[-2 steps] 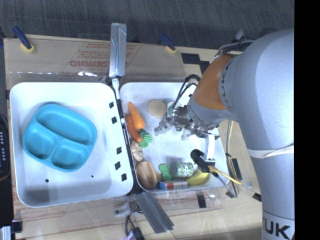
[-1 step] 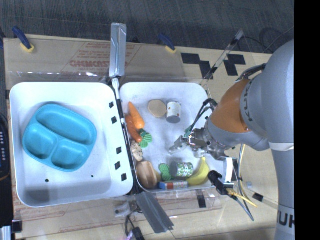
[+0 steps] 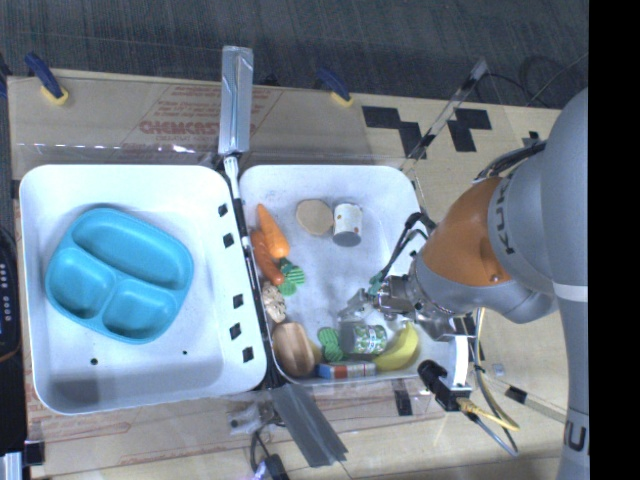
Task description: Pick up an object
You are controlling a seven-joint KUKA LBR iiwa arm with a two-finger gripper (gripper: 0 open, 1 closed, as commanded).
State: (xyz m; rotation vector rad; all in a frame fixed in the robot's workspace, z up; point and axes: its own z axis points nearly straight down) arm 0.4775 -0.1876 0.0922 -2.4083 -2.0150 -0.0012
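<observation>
My gripper (image 3: pixel 362 313) hangs low in the right bin (image 3: pixel 385 183), just above a clear jar with a green label (image 3: pixel 365 340). A yellow banana (image 3: pixel 402 350) lies to the jar's right. A green toy (image 3: pixel 331 344) and a brown rounded object (image 3: pixel 293 348) sit at the bin's front left. A marker-like stick (image 3: pixel 345 371) lies along the front wall. An orange carrot (image 3: pixel 268 240) with a green piece (image 3: pixel 291 279) rests at the left wall. A tan disc (image 3: pixel 314 217) and a small white cup (image 3: pixel 347 223) stand at the back.
The left bin (image 3: pixel 60 193) holds a blue divided tray (image 3: pixel 118 273). A metal divider bar (image 3: pixel 235 98) rises between the bins at the back. The arm's orange band (image 3: pixel 465 243) covers the right bin's right side. Clamps and cables lie on the bench in front.
</observation>
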